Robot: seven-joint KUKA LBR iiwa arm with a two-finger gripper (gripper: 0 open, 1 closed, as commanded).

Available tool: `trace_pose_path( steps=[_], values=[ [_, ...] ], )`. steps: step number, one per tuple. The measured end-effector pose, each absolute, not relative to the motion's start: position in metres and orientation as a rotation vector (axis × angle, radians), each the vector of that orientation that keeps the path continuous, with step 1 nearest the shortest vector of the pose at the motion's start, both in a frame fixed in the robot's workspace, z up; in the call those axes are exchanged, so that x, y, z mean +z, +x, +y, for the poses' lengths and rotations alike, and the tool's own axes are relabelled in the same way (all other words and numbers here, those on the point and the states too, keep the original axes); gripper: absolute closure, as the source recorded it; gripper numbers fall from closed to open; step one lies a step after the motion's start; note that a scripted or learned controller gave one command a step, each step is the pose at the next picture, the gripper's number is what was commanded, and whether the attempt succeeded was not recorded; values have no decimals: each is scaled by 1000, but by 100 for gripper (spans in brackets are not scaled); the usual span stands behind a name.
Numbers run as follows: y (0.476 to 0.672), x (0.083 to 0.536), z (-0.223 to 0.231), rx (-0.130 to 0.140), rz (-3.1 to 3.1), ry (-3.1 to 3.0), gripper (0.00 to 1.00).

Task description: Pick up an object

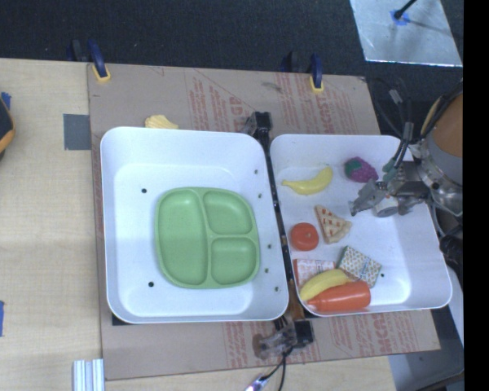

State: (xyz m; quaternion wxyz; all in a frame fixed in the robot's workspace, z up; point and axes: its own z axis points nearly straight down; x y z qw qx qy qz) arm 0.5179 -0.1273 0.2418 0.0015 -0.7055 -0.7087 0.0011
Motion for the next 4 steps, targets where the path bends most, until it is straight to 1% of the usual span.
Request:
trace_pose_path(
  steps=[1, 2, 3, 4],
  values=[
    [581, 115, -119, 7, -2225, -2213, 0],
    [496, 91, -122, 5, -2224, -2216, 0],
    [590, 92, -196, 3, -2225, -2218, 0],
    [648, 124, -212, 1, -2227, -2216, 0]
  ],
)
